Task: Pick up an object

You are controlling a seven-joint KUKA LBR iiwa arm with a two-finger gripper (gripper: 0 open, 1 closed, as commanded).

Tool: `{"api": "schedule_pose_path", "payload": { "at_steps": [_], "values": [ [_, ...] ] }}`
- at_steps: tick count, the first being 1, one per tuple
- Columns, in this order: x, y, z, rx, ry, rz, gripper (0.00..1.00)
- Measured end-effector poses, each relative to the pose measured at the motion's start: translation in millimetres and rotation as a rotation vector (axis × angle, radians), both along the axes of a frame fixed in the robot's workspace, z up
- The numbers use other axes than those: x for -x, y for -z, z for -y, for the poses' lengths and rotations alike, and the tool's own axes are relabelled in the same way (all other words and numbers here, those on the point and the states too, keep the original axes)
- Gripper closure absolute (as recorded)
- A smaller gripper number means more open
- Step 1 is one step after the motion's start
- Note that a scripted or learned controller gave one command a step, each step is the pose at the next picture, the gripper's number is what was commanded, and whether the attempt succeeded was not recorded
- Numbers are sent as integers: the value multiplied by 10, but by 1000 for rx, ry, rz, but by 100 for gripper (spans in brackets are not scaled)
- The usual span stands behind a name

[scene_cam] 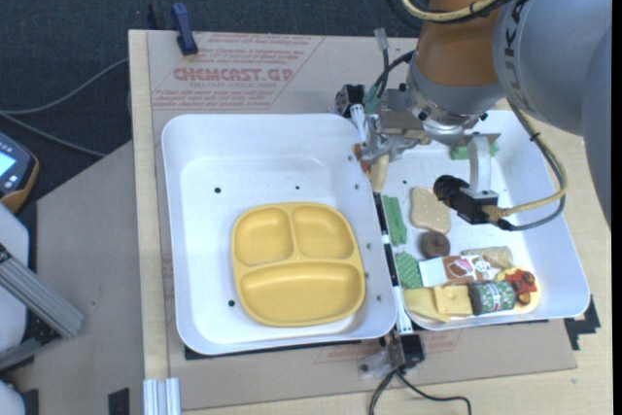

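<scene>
My gripper [374,154] hangs over the far left corner of the right bin [556,199], close to the wall between the two bins. Just below it lie a green strip [393,217] and a tan bread-like piece [425,208]. A brown round piece [433,244] sits a little nearer. Along the near edge lie a yellow wedge [439,300], a green-labelled can [492,295] on its side and a small red item [526,281]. The arm's orange band covers the bin's far part.
The left bin [194,160] holds a yellow divided plate [296,262]. A blue clip [183,27] sits at the bench's far left corner. Cables run behind the bins and below the front edge.
</scene>
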State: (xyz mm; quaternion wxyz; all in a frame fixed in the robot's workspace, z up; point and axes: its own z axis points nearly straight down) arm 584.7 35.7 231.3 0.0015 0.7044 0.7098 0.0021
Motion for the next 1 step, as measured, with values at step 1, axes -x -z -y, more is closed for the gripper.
{"api": "schedule_pose_path", "payload": {
  "at_steps": [1],
  "values": [
    [442,294,335,-2,9,-5,100]
  ]
}}
